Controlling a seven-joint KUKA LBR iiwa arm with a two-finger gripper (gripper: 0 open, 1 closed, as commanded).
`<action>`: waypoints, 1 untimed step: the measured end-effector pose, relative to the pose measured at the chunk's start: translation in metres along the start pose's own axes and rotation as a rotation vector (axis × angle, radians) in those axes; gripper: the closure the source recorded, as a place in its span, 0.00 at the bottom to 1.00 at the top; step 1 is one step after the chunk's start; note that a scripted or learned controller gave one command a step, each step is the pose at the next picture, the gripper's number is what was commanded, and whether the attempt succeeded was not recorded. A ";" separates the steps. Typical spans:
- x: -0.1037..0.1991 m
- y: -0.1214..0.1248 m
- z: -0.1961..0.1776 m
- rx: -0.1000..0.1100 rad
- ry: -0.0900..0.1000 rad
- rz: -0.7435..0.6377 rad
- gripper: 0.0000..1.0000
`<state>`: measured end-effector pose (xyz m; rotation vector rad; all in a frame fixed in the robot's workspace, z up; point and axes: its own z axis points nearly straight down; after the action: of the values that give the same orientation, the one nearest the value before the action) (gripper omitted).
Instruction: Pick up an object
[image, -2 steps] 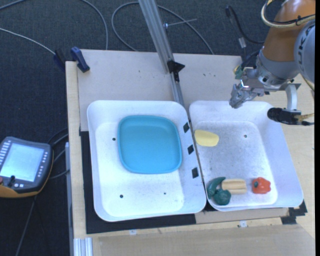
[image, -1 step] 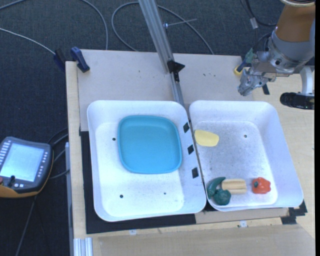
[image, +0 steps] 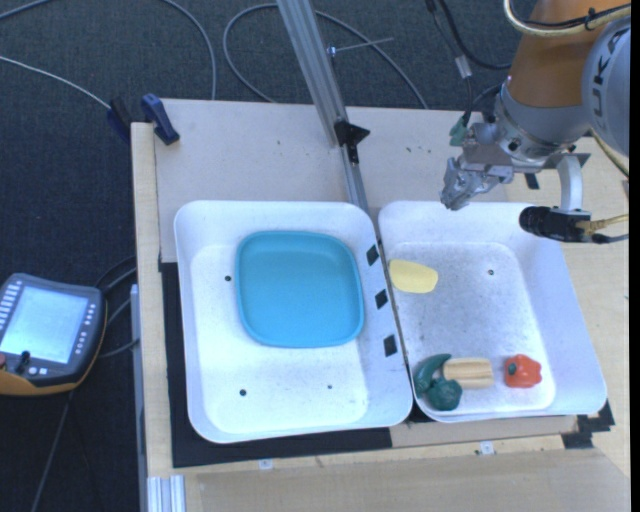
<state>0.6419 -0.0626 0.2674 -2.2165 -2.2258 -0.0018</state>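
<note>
Nothing picked yet. Claw (image: 458, 196) hangs over the right bin's (image: 570, 290) far rim, nothing in it; finger gap cannot be told. Nearest object, yellow piece (image: 413, 276), lies below-left of claw, on bin floor, untouched.

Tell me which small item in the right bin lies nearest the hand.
The flat yellow piece, alone near the right bin's upper left. The green, tan and red items cluster along the bin's front edge, farther from the hand.

Two white bins (image: 200, 300), one blue plate (image: 298, 288), four toy foods (image: 468, 372).
</note>
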 end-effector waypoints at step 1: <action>0.046 -0.025 0.016 0.001 0.000 0.000 1.00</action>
<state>0.6168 -0.0172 0.2515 -2.2162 -2.2250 -0.0004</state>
